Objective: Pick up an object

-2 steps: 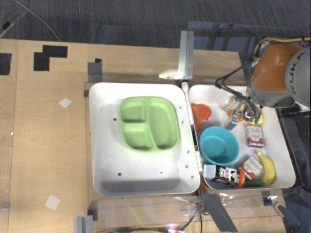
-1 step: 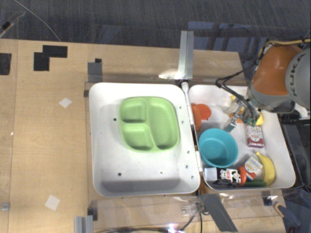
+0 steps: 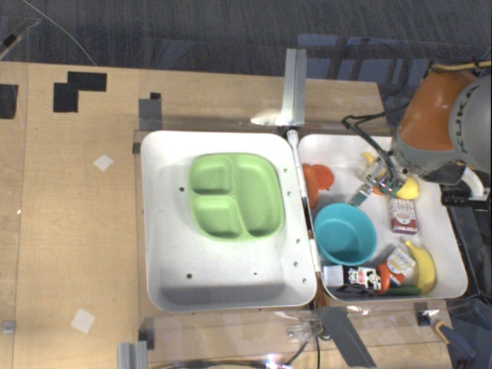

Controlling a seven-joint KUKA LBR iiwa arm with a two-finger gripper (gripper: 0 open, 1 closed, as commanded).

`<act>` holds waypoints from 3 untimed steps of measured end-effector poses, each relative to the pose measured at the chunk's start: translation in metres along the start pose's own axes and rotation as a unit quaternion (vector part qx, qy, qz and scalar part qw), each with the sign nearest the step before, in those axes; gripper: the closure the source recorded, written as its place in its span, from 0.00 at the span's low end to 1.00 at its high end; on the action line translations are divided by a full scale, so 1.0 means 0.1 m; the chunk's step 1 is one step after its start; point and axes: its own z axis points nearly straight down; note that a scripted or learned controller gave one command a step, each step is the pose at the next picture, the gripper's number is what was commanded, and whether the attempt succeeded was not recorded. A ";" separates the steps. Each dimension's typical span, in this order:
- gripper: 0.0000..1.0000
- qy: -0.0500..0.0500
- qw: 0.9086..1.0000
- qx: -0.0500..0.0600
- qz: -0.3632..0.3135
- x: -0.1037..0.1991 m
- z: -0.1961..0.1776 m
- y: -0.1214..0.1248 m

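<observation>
Yellow small thing [image 3: 408, 188] is seen just right of gripper [image 3: 378, 181], in right bin [image 3: 460, 261]; likely small plastic toy, light, hard, smooth, maybe slippery. Best taken across narrow middle. Gripper state cannot be told. Blue bowl [image 3: 345, 233] lies below and left of gripper, orange cup [image 3: 318, 177] to left, small red box [image 3: 403, 215] just below and right, banana [image 3: 422, 264] farther below. Bin floor is white, smooth, crowded; little room is left. Green tray [image 3: 234, 195] sits far left in left bin [image 3: 165, 229].

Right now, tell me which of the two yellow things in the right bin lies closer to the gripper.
The small yellow piece just beside the gripper, above the red packet. The banana lies farther off, near the bin's front right corner.
</observation>
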 end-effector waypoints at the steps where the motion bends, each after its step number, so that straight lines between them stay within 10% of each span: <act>1: 0.00 -0.022 1.000 -0.006 -0.001 0.37 -0.11 -0.12; 2: 0.00 -0.045 0.998 -0.017 0.047 0.53 -0.22 -0.23; 3: 0.00 -0.005 0.998 -0.002 0.068 0.42 -0.02 0.06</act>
